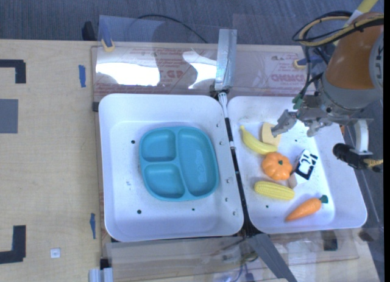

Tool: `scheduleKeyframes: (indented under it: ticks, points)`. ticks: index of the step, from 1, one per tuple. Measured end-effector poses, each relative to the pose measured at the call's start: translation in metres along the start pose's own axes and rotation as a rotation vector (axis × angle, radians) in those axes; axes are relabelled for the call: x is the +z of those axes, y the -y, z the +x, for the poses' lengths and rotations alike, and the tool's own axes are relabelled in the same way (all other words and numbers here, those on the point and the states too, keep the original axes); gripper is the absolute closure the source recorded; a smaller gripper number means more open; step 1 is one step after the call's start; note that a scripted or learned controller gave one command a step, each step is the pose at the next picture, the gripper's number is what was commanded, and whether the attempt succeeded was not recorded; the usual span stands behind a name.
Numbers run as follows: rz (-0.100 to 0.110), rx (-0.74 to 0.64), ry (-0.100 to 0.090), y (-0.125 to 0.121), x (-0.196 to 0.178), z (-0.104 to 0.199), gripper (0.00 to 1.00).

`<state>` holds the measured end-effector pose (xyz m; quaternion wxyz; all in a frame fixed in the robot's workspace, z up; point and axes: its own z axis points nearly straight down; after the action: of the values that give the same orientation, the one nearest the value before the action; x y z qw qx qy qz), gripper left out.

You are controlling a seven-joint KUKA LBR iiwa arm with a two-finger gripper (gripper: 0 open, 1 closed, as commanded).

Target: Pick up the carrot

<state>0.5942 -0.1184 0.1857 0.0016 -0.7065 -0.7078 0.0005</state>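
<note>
An orange carrot (305, 207) with a green top lies near the front right corner of the right bin (347, 214), pointing left and down. My gripper (298, 123) hovers over the back of that bin, well behind the carrot, open, with its two fingers (281, 122) spread and nothing between them.
In the right bin also lie a yellow banana (254, 142), a cheese wedge (270, 132), a small orange pumpkin (277, 166), a corn cob (273, 190) and a black-and-white tag (306, 165). The left bin (116, 122) holds a blue divided plate (178, 162).
</note>
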Motion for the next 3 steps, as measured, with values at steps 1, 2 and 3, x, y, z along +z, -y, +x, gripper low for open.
scheduleKeyframes:
  ticks: [1, 2, 3]
  points:
    - [-0.009, -0.191, 0.004, 0.037, 0.080, 0.002, 0.00]
    - [-0.011, -0.408, 0.004, 0.094, -0.019, 0.051, 0.00]
    - [-0.002, -0.492, 0.004, 0.055, 0.026, 0.004, 0.00]
